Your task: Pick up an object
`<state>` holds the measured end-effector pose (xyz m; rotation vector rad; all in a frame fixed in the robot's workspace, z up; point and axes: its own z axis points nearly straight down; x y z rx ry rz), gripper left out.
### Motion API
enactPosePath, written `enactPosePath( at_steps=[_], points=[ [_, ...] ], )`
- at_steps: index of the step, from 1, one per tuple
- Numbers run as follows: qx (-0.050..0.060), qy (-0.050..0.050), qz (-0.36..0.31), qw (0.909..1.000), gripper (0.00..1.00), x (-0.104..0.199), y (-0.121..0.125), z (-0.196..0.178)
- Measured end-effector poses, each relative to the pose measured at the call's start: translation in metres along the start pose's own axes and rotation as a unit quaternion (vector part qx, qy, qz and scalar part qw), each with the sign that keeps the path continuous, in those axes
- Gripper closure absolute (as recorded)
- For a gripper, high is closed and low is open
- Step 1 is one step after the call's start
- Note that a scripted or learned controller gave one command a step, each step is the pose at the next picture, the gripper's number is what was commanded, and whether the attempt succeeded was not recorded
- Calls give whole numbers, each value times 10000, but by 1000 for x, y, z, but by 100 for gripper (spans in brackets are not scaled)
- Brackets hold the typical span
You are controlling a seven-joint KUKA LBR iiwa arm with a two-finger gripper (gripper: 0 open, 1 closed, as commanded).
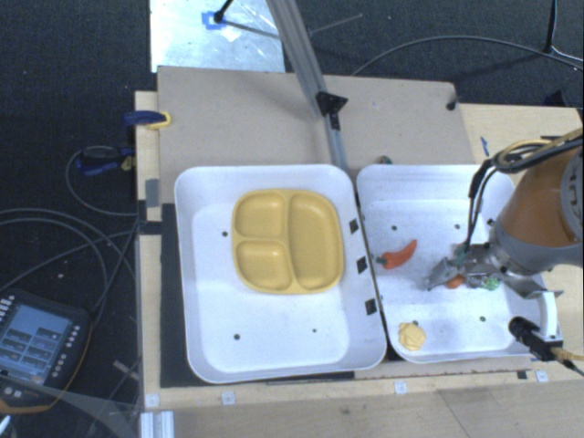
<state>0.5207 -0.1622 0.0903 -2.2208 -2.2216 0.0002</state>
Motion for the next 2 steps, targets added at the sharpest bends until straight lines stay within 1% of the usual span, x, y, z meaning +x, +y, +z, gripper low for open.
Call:
enactPosePath(
  at_steps=[1, 2],
  points=[
    [-18, 0, -1, 10000, 100, 0, 1, -11],
    [-42, -12, -27, 10000, 100, 2, 4, -75]
  ],
)
